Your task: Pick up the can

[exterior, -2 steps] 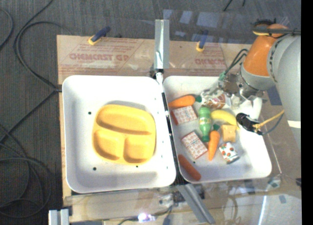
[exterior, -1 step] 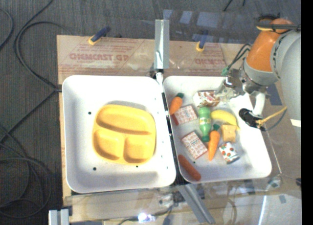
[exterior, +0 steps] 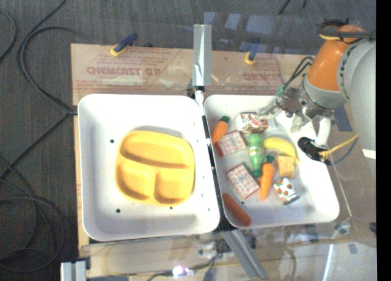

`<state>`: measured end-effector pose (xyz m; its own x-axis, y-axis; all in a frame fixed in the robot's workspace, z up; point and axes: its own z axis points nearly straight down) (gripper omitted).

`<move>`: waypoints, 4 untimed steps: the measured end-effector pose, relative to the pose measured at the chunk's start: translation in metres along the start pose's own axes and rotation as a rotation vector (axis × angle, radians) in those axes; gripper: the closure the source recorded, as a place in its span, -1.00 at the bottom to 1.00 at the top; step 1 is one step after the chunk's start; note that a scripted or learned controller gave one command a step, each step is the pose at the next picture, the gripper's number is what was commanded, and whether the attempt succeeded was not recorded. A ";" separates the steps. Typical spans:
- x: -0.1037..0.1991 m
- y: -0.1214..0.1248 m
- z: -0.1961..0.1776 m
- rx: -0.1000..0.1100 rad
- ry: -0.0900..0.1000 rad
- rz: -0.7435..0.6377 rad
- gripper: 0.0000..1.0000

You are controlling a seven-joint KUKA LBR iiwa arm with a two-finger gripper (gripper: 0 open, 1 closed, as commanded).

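Observation:
The can [exterior: 286,190] is small and white with red markings. It lies on its side in the front right part of the right bin [exterior: 324,203]. It rests just right of an orange carrot [exterior: 266,179] and below a tan block [exterior: 285,165]. My gripper [exterior: 276,109] hangs over the back right corner of that bin, well behind the can and apart from it. Nothing shows between its fingers.
The right bin also holds a second carrot [exterior: 219,132], a green bottle [exterior: 255,149], a banana [exterior: 280,146], three small printed cartons [exterior: 242,181] and a red sausage [exterior: 236,209]. In the left bin [exterior: 98,212] lies a yellow divided plate [exterior: 156,166].

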<state>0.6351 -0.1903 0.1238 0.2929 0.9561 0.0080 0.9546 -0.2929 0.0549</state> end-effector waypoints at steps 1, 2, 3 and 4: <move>0.019 0.006 -0.117 0.055 -0.012 0.020 -1.00; 0.019 0.006 -0.125 0.058 -0.017 0.019 1.00; 0.018 0.006 -0.125 0.058 -0.018 0.019 -1.00; 0.011 -0.024 -0.002 0.058 -0.008 -0.031 -1.00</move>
<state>0.6154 -0.1733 0.1247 0.2636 0.9646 -0.0013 0.9646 -0.2636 -0.0029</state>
